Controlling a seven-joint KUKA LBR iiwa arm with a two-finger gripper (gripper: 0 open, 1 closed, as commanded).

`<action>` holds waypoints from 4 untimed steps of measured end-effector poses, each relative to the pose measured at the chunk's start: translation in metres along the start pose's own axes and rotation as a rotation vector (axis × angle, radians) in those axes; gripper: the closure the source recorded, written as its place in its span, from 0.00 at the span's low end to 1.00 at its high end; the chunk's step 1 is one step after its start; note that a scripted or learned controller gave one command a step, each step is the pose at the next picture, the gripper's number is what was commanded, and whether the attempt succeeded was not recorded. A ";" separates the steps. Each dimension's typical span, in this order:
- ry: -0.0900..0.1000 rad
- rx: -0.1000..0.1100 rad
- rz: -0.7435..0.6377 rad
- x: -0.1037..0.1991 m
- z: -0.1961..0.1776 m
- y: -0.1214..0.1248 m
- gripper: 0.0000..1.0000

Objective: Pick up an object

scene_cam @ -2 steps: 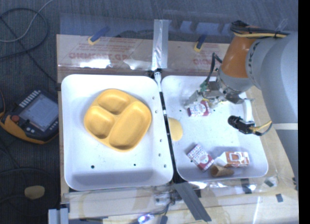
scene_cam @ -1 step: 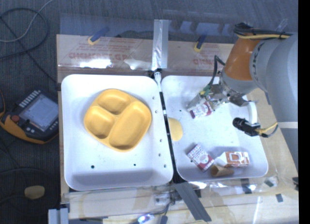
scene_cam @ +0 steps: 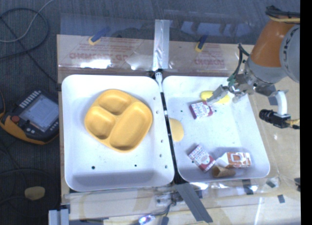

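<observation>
Gripper (scene_cam: 218,94) low over right bin (scene_cam: 253,136), jaws spread, nothing between them. Directly under fingertips: yellow piece (scene_cam: 214,97), long axis running left-right. Just left and below: red packet (scene_cam: 200,109). Grasp judged imminent, not made.

dark carpet floor (scene_cam: 39,170), black cables (scene_cam: 19,29)
</observation>
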State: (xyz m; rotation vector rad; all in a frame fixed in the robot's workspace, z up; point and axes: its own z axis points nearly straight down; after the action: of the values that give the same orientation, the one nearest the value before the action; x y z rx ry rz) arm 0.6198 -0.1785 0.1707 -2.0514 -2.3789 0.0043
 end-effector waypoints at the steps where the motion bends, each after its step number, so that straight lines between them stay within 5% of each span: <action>1: -0.011 -0.016 -0.096 0.006 0.060 0.039 0.00; 2: -0.027 -0.036 -0.192 0.021 0.065 0.027 0.00; 3: -0.021 -0.034 -0.193 0.024 0.056 0.028 1.00; 4: -0.020 -0.033 -0.193 0.024 0.056 0.028 0.00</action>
State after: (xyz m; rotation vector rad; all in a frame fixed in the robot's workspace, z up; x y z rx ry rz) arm 0.6435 -0.1510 0.1145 -1.8334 -2.5954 -0.0148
